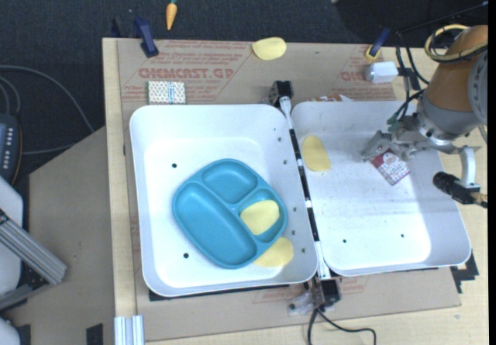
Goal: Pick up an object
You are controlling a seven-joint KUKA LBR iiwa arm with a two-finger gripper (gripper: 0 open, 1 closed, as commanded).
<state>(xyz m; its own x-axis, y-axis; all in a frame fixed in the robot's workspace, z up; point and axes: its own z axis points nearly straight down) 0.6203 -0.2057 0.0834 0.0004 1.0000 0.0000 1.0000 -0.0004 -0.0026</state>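
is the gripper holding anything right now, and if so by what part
It cannot be told. The gripper sits low in the right bin, right over a small red and white packet, but a grip on it is not visible.

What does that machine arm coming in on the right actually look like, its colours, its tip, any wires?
The arm is rounded, grey metal, with an orange-tan band above the wrist. Black cables and a yellow one loop beside its top. Its tip is a small grey metal two-finger gripper, too blurred to make out in detail. No markings are readable.
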